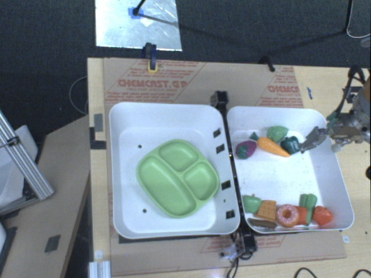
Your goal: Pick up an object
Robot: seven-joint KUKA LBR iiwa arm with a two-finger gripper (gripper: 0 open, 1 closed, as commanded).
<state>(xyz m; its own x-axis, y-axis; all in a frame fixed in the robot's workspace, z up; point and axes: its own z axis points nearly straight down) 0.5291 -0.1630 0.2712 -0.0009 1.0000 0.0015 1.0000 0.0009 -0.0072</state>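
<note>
My gripper [304, 145] reaches into the right bin [330, 172] from the right, low over its upper right part. Its tip is beside a small dark green toy [290, 143], touching it or nearly so. Left of that lie an orange carrot [272, 147], a light green leafy toy [277, 133] and a purple toy vegetable [246, 149]. Along the bin's near edge sit a green pepper [251, 203], a tan waffle piece [266, 209], a pink donut [287, 215], a green piece [308, 201] and a red tomato [322, 215]. Nothing is lifted.
The left bin [124, 155] holds a light green divided plate [177, 178]. A black divider with clips [227, 155] runs between the bins. A blue-and-yellow clamp [151, 57] sits on the cardboard behind the bins. The right bin's bare floor [278, 178] lies between the two toy groups.
</note>
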